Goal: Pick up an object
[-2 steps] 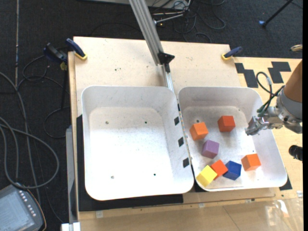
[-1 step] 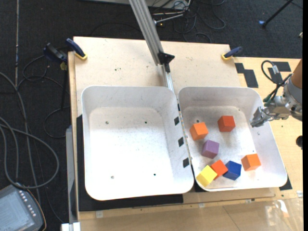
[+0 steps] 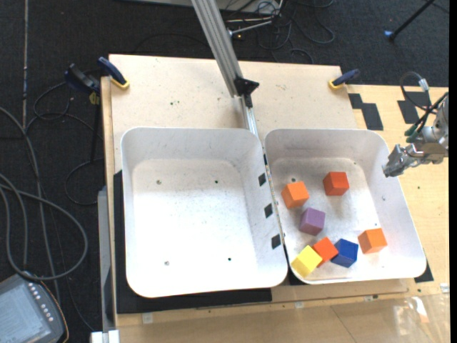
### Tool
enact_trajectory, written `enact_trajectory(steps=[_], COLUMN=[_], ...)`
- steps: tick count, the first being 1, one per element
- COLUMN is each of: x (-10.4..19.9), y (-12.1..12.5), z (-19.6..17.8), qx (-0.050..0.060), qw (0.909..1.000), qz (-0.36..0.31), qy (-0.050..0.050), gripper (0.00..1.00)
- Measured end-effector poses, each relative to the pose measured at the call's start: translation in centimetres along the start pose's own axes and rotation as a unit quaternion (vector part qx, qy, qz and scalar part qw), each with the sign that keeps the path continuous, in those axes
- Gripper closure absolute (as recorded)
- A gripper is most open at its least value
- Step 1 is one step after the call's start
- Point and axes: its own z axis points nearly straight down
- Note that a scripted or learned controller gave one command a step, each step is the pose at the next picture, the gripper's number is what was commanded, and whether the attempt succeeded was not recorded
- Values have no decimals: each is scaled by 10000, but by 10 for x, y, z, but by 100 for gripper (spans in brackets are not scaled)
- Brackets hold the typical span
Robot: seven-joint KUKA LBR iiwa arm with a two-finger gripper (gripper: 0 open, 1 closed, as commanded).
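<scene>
The reference landmark is the right bin (image 3: 400, 213), the shallow white tray on the right half of the bench (image 3: 186, 84).

Nearest the camera, against the near wall of the right bin, three cubes form a tight cluster. The yellow cube (image 3: 306, 261) sits at the near-left corner. The small orange cube (image 3: 325, 249) touches it on the right. The blue cube (image 3: 345, 252) sits just beside that one, again to the right. An orange cube (image 3: 372, 240) lies near the blue cube, toward the right wall of the bin.

Mid-bin, the purple cube (image 3: 312, 221) sits just beyond the cluster. Beyond it, toward the left wall, lies another orange cube (image 3: 295, 194). The red-orange cube (image 3: 335, 183) lies farthest from the camera, near the centre of the bin.

The gripper (image 3: 397, 164) hangs at the right rim of the right bin, at its far-right corner, well apart from every cube. No cube is between its fingers. Finger spacing cannot be determined at this resolution.

The left bin (image 3: 136, 191) adjoins the right bin along its left wall. A metal pole (image 3: 218, 38) rises at a slant from the bench just beyond the junction of the two bins.

No legible brand, label or writing is visible on any item.
</scene>
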Motion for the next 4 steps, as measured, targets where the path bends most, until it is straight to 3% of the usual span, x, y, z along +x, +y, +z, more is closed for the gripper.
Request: enact_trajectory(steps=[4], x=[216], y=[34], z=[-1], qx=[26], qw=[10000], qz=[-27], qy=[24], gripper=[100])
